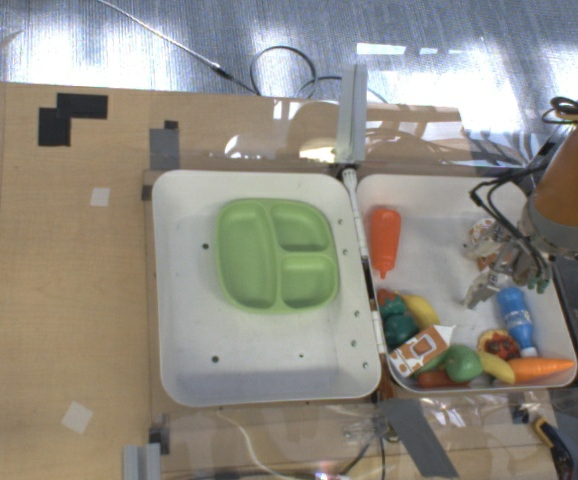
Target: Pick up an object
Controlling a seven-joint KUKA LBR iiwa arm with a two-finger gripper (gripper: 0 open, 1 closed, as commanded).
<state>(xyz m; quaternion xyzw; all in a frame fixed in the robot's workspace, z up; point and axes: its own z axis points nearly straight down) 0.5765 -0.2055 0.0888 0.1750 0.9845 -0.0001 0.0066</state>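
Worktop (59,298) carries two white bins side by side. Left bin (184,368) holds one green divided plate (276,254), lying flat near its centre. Right bin (434,223) holds the candidates: an orange bottle (384,238) lying against the left wall, and along the near edge a cluster of toy food, namely dark green pieces (397,320), a yellow piece (421,311), a small printed carton (418,350), a green pepper (461,363) and a carrot (541,369) in the near right corner. A blue bottle (516,318) lies by the right wall.

Pincer (489,286) hangs just left of the blue bottle, fingers apparently parted narrowly, nothing visibly between them.

Judgement: the blue bottle is nearest. It is likely light, rigid and smooth, so liable to roll or slip. Grasp should cross its body at mid-length, not the cap.
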